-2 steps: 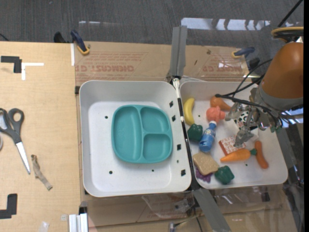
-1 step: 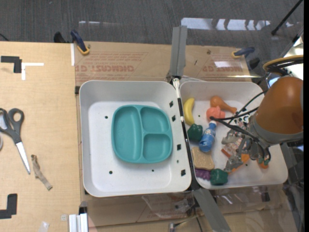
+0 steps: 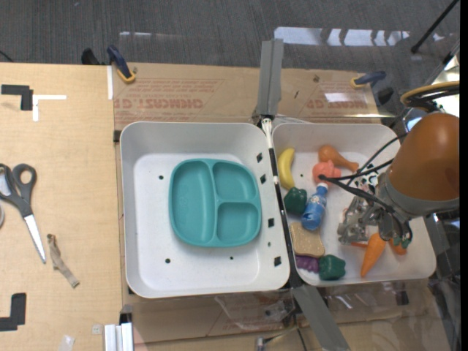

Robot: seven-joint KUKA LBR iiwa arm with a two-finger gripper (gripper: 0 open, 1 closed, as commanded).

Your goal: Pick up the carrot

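The orange carrot (image 3: pixel 372 254) lies tilted in the right bin (image 3: pixel 344 139) near its front right corner, thick end up and tip pointing toward the front. My gripper (image 3: pixel 356 223) hangs just above and left of the carrot's thick end, very close to it. The grey wrist with its orange band (image 3: pixel 431 159) and cables covers the bin's right side. A small orange piece (image 3: pixel 399 248) shows just right of the carrot, partly hidden by the gripper's body.
The right bin also holds a yellow banana (image 3: pixel 285 168), an orange toy (image 3: pixel 328 164), a green pepper (image 3: pixel 295 200), a blue bottle (image 3: pixel 315 208), a bread slice (image 3: pixel 307 242), a purple item (image 3: pixel 307 264) and a green item (image 3: pixel 333 268). A teal divided plate (image 3: pixel 216 202) lies in the left bin. Scissors (image 3: pixel 24 203) lie on the bench at left.
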